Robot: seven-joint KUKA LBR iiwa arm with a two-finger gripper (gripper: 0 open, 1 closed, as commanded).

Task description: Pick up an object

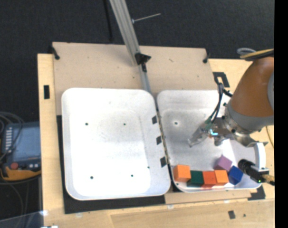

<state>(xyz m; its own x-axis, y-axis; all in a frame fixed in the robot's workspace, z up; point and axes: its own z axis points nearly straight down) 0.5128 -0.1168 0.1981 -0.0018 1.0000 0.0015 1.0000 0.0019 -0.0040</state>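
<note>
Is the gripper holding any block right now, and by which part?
Nothing shows between the fingers of the two-finger gripper; it hangs over bare floor of the right white bin, apart from the coloured blocks along the near wall.

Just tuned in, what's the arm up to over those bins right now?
The arm reaches in over the right bin, its pincer low over the bin's bare middle. The blocks sit along the near edge: orange, green, two more orange, blue and purple. Nothing shows in its grasp.
</note>
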